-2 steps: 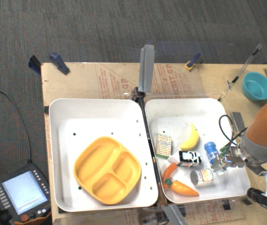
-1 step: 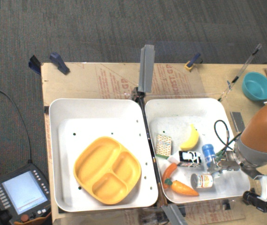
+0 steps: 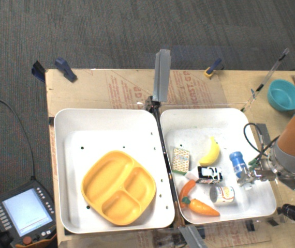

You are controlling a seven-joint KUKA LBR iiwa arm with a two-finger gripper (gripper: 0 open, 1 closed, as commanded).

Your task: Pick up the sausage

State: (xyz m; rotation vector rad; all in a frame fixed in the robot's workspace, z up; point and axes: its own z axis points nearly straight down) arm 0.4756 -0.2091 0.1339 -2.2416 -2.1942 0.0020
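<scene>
— Any writing legible?
— Red print on the cardboard [image 3: 137,89] behind the bins, too blurred to read.
— The sausage [image 3: 187,189]?
— In the right bin [image 3: 209,117], near its left wall, front half, slanting toward the front-left corner.
— And the gripper [image 3: 251,177]?
— By the right wall; whether open or closed, can't tell.

Glossy yellow plastic tray [image 3: 118,187]; smooth white bins [image 3: 67,138], cardboard bench [image 3: 111,87]
</scene>
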